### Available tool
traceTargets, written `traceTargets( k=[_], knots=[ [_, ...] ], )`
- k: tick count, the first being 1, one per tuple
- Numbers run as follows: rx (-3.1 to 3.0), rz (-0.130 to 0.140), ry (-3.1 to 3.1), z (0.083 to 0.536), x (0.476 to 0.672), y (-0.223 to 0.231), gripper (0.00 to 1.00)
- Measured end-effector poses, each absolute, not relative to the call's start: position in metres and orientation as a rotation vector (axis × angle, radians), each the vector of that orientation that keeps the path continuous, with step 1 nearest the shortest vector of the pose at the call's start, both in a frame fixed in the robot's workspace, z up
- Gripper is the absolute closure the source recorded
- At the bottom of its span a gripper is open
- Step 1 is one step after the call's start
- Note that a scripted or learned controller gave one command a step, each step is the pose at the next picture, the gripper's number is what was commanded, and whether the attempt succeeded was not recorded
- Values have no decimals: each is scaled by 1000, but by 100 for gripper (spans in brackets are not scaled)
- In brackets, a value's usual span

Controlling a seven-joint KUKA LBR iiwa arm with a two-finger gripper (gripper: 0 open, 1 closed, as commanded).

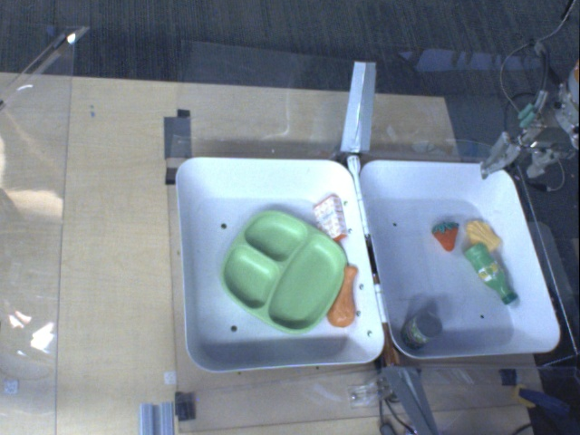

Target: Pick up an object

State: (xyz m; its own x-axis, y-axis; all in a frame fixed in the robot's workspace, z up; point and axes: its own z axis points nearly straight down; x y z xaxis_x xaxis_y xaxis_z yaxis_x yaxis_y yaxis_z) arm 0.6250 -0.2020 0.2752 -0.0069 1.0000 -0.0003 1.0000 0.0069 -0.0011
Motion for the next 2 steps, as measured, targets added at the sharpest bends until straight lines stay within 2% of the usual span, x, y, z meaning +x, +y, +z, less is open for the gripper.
traceTargets(
  k=[1, 2],
  knots=[
    [-2213, 2, -2226, 158, 607, -177, 0],
    [-2215, -2, -2228, 92, 598, -159, 0]
  ],
)
